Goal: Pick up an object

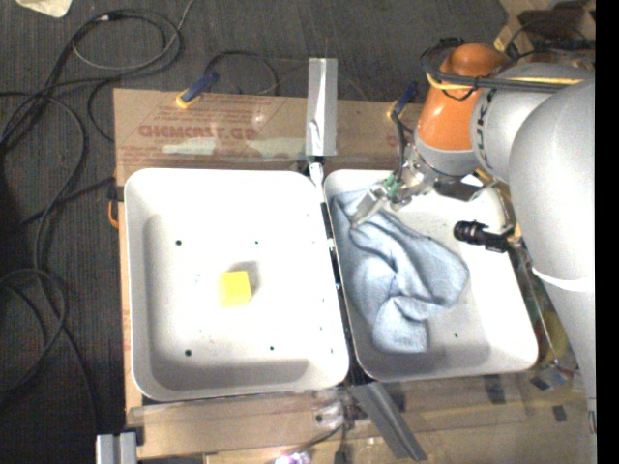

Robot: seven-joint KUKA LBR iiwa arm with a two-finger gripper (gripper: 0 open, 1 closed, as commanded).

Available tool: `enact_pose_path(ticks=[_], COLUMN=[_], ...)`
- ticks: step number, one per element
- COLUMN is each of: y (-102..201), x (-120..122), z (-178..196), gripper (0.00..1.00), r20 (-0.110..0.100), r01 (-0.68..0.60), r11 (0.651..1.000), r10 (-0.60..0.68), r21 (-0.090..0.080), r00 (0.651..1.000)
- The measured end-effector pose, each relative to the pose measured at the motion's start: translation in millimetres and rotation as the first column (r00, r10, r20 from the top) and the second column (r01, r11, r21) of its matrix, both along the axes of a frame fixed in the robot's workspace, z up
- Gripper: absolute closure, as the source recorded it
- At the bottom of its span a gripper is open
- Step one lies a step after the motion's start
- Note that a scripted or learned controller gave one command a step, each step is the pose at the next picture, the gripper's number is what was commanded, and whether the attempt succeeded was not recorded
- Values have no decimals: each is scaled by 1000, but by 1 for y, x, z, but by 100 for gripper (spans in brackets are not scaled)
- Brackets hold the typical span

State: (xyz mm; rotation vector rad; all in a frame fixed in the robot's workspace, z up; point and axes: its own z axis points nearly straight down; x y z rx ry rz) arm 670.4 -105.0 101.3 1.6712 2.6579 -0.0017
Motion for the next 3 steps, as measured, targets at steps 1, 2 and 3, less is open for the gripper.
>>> enact_pose_path(ticks=[1, 2, 3], y=[-11, 1, -9], x=[-40, -58, -2], z=[-9, -9, -11], gripper=[0, 0, 0], r20=[13, 15, -1], r01=[-29, -52, 21], r11=[1000, 999, 1000], r10=[29, 52, -21], r21=[-1, -4, 3], r00=[999, 999, 1000])
